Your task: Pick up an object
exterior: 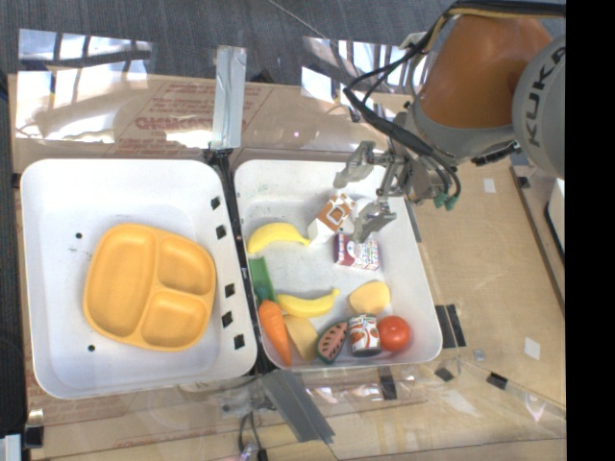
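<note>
The gripper is being held spread open over the small carton, which is probably getting nudged aside since it's tilted.

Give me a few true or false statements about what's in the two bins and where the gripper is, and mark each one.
1. The yellow tray lies in the left bin. True.
2. The gripper hangs over the left bin. False: it is over the right bin, near its far edge.
3. The tomato sits beside the can. True.
4. The carrot lies on the tray. False: it is in the right bin, by its left wall.
5. Two bananas lie in the right bin. True.
</note>
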Tool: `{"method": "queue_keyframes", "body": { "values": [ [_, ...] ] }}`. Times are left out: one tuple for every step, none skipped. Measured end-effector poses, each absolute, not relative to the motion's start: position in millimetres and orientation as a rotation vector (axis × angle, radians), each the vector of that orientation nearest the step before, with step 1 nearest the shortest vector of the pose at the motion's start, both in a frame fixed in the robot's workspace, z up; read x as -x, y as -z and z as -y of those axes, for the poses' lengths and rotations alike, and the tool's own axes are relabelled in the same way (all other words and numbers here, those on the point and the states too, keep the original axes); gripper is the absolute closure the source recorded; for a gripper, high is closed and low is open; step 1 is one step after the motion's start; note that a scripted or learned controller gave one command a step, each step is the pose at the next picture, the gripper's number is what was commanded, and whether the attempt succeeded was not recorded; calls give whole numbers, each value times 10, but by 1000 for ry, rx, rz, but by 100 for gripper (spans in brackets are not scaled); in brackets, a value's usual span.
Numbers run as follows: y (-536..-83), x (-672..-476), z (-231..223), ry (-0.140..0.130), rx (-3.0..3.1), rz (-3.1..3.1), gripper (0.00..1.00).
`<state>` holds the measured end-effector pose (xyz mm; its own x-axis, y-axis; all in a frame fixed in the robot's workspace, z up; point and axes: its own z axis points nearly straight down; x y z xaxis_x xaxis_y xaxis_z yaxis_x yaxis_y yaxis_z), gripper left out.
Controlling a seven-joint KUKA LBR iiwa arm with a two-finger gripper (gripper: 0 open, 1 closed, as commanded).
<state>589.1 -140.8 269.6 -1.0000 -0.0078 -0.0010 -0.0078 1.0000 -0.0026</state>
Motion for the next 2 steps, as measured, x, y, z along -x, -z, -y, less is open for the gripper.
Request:
{"method": "queue_keyframes", "body": {
  "values": [
    [-1384,-6262,1747,-4,6,-3153,0],
    [-899,-6251,1615,-3,-81,-3144,0]
  ]
}}
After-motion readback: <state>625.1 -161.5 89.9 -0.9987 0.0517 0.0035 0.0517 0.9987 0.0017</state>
